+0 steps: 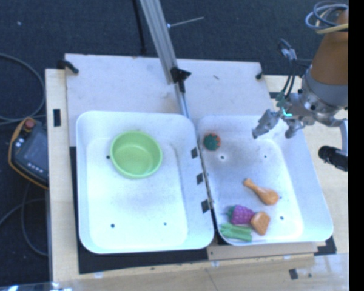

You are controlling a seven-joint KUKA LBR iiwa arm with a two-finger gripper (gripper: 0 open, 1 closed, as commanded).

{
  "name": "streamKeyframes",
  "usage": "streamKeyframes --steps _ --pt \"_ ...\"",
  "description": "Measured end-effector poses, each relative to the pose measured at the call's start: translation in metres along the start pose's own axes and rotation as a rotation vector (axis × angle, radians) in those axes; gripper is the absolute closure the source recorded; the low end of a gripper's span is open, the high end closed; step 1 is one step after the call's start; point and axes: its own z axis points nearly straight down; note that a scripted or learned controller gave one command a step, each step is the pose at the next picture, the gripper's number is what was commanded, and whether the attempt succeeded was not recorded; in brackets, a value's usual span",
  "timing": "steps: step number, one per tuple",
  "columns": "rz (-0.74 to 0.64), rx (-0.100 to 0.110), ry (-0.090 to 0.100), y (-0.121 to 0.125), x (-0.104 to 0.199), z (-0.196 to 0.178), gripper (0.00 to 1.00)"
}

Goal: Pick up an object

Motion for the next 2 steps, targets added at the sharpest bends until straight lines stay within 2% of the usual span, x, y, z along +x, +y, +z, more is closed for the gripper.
streamKeyframes --steps 1,2 --pt "0.001 0.005 -0.002 0.001 0.006 0.046 0.0" --pt "0.003 0.006 -0.002 -0.009 0.007 0.097 0.0"
